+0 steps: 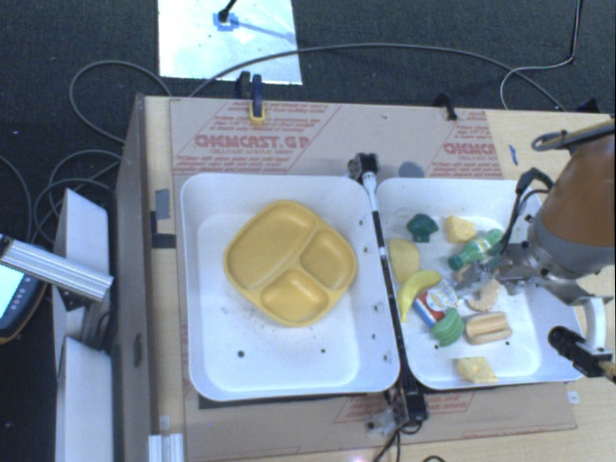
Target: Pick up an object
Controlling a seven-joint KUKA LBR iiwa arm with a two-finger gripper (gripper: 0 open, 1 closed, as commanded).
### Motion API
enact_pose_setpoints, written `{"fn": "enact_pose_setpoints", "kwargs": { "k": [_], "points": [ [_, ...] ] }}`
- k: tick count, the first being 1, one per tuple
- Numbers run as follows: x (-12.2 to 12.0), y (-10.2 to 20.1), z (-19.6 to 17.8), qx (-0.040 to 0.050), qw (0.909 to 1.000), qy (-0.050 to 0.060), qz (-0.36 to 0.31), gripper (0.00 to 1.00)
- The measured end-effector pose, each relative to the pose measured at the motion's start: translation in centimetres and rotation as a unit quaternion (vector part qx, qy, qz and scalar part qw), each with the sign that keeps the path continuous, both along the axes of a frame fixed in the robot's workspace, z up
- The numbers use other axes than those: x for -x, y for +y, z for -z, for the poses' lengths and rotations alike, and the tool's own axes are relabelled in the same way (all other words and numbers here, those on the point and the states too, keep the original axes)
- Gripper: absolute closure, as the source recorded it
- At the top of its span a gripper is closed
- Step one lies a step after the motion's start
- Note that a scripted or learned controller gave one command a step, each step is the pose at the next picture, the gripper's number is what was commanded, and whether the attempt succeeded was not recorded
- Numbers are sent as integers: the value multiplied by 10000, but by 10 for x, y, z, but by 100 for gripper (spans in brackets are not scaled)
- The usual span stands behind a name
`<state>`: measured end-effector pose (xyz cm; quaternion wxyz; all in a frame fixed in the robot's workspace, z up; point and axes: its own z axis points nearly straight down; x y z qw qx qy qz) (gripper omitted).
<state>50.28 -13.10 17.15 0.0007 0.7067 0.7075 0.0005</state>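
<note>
The right bin (525, 200) holds several toy foods: a green bottle (474, 250), a banana (416, 291), a pale yellow piece (404, 256), a dark green broccoli (421, 225), a small yellow chunk (460, 228), a red, white and blue packet (435, 306), a green vegetable (448, 327), a hot dog bun (487, 327), a tan round piece (484, 296) and a yellow wedge (474, 368). My gripper (474, 277) reaches in from the right and sits low among them, just below the green bottle and beside the tan round piece. It is too small and cluttered to read.
A yellow divided plate (289, 263) lies in the left bin (207, 258). A black divider (380, 258) runs between the bins. The arm's orange band (587, 191) and grey wrist (576, 248) overhang the right bin's right edge. Cables trail over the dark floor behind the bench.
</note>
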Motion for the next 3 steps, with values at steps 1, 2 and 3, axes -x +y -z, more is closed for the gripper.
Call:
{"fn": "enact_pose_setpoints", "kwargs": {
  "k": [1,2,3],
  "points": [
    [-60,49,67,-7,10000,9,-13,0],
    [-110,46,77,0,10000,-2,-12,0],
    [-167,17,54,4,10000,-14,-17,0]
  ]
}}
